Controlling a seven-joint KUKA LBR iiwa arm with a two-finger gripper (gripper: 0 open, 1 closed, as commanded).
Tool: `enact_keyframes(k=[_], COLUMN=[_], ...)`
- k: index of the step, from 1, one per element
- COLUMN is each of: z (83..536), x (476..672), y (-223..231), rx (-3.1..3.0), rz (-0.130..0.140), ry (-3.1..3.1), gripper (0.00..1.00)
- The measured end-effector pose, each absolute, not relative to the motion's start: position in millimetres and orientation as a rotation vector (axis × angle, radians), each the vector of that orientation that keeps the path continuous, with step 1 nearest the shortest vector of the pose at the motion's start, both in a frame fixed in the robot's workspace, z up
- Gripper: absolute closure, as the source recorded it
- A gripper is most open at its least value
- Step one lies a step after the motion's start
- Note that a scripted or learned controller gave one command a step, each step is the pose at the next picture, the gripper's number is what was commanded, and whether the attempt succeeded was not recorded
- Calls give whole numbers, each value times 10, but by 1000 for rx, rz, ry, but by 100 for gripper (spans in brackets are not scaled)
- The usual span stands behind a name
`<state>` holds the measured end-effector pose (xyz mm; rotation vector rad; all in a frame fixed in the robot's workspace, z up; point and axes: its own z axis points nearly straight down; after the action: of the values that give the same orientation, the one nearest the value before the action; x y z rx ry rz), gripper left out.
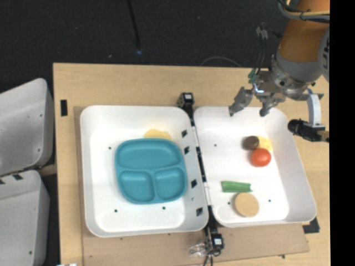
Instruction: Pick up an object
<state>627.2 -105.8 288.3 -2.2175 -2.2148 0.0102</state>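
1. Grey arm with its orange band reaches in from the right; its end effector (250,105) hangs over the far rim of the right bin (294,204), fingers spread apart with nothing between them.
2. Inside the right bin, a red tomato (260,157) touches a yellow piece (267,143) and a dark brown round item (250,143); nearer the front lie a green strip (236,187) and a tan disc (246,205).
3. Left bin (94,215) holds a blue divided tray (150,169), with a yellow item (157,133) just behind it.
4. Both bins rest side by side on the wooden bench (69,82).
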Motion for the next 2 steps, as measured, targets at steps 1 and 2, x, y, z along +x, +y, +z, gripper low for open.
enact_keyframes(k=[1,2], z=[2947,2377], x=[6289,6220], y=[-1057,-1144], rx=[-2222,-2223], rz=[-2,7], ry=[-2223,-2218], gripper=[0,0])
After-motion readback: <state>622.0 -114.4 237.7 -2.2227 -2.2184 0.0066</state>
